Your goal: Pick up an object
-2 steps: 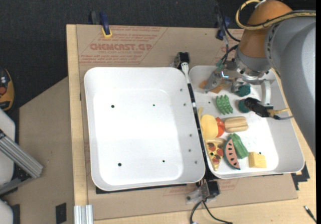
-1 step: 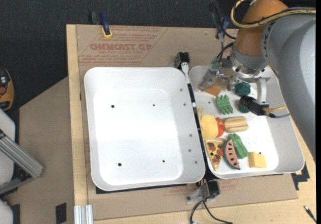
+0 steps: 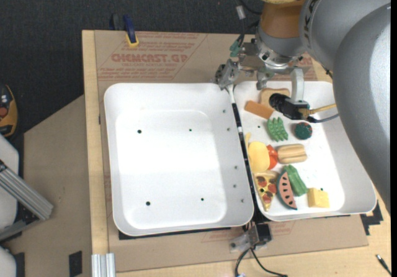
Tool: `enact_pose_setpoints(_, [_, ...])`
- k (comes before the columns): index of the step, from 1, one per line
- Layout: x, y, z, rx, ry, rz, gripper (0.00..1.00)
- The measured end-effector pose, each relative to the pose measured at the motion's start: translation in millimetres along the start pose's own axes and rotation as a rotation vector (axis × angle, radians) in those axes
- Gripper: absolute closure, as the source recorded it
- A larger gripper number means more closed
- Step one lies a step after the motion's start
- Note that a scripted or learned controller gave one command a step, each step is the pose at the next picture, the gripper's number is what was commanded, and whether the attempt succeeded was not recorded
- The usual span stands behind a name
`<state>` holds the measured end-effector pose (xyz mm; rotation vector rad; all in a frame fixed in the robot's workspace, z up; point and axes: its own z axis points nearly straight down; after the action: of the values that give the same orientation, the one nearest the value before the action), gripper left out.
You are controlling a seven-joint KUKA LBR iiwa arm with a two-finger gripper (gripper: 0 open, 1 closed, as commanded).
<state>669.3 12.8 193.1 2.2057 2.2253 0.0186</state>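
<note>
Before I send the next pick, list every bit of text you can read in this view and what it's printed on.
"CHEMCAST GP", red print on the brown protective sheet under the bins, along its far edge; the last letters are faint, so the ending is uncertain.
A second, smaller red line beneath it on the same sheet: too small and blurred to read.
No legible text on the white bins, the toy food or the arm.

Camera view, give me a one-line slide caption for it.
KUKA arm's gripper poised over the far end of the right bin of toy food, beside the left bin.
</note>
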Motion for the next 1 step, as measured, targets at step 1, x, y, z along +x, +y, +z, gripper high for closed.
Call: enact_pose_setpoints(1, [71.2,-2.4,-73.1,0.003,0.002,0.000,0.00])
